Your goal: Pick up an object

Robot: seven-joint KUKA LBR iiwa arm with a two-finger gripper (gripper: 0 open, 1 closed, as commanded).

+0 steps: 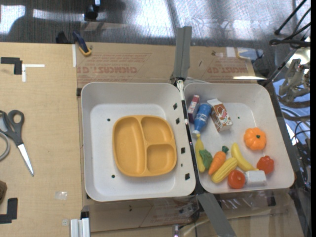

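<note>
Objects for picking lie crowded in the right bin [261, 95], one of two shallow white bins set side by side on the counter [39, 132]. Against its left wall stand a small dark-red bottle [193, 104] and a blue bottle [202, 116], touching each other, with a small milk carton [220, 115] just beside them. Farther right sits an orange pumpkin [255, 138]. Along the near side are a yellow squeeze bottle [199, 153], a green leafy piece [206, 158], a carrot [217, 162], a corn cob [224, 170], a banana [241, 157], a red tomato [236, 179], a white block [256, 177] and a red pepper [265, 164] — packed close, several touching.

The left bin [94, 147] holds a yellow divided plate [145, 145] with three compartments, lying flat near its middle.

On the counter to the left lie scissors [19, 137], well apart from both bins. Whether the gripper is spread or pressed together cannot be told.
</note>
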